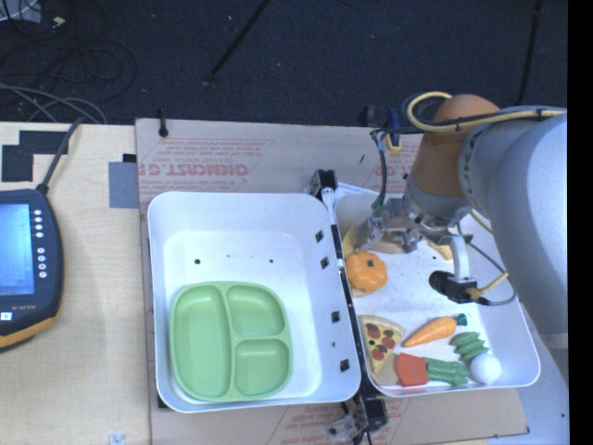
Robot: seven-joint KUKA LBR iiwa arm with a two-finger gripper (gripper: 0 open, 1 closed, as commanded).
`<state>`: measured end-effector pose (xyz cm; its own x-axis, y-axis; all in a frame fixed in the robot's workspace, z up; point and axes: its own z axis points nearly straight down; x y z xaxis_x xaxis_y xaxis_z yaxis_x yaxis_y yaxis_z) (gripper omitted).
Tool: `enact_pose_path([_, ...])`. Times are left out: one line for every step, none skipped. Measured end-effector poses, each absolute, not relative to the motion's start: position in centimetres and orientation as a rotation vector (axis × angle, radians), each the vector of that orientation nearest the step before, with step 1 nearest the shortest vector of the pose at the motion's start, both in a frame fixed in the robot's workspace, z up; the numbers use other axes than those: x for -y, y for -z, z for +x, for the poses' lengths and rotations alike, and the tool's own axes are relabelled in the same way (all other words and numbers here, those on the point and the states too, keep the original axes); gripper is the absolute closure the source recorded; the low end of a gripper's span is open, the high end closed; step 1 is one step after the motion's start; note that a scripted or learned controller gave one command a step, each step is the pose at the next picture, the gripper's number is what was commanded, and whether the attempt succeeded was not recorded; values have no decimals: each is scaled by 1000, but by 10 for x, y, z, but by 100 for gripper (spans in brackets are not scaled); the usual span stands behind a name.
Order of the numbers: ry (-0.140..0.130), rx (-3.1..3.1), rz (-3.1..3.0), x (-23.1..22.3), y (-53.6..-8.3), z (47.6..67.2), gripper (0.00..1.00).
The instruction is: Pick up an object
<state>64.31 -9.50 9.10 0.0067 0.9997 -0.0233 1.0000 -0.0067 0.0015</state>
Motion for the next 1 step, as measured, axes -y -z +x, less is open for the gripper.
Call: enact_pose_path([21, -2202, 2220, 96, -91, 643, 0])
